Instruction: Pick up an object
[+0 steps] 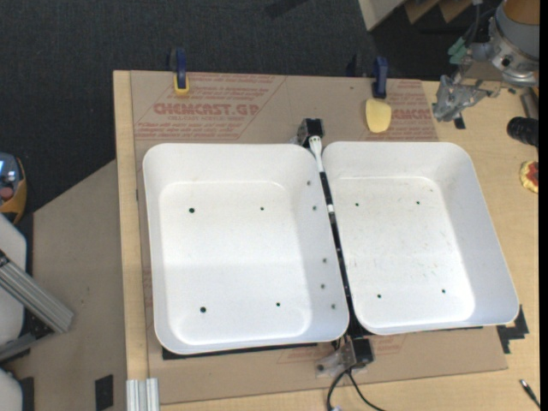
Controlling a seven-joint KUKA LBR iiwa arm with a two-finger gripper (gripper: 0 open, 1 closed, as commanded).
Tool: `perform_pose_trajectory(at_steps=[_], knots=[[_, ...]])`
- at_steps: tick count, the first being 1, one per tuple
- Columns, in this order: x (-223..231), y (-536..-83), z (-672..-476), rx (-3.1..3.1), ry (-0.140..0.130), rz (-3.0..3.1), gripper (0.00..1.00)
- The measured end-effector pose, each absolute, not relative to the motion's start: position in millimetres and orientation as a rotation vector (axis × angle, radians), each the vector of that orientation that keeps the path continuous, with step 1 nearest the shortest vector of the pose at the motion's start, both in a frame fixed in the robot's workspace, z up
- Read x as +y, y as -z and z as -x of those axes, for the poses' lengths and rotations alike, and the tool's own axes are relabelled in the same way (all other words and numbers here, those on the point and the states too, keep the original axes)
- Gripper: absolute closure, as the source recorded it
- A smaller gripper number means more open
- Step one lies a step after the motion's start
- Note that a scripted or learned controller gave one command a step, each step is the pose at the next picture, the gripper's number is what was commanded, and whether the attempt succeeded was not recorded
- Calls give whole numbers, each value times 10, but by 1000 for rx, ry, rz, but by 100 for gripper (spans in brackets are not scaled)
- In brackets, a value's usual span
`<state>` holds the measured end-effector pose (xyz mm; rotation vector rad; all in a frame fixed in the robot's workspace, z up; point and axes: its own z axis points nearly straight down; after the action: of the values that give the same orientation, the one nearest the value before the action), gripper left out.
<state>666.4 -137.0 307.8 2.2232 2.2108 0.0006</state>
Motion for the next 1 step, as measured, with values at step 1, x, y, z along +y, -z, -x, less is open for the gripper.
perform_pose_trajectory(at_steps=[1], knots=[[-2287, -3442, -6666, 2209, -2, -2220, 100]])
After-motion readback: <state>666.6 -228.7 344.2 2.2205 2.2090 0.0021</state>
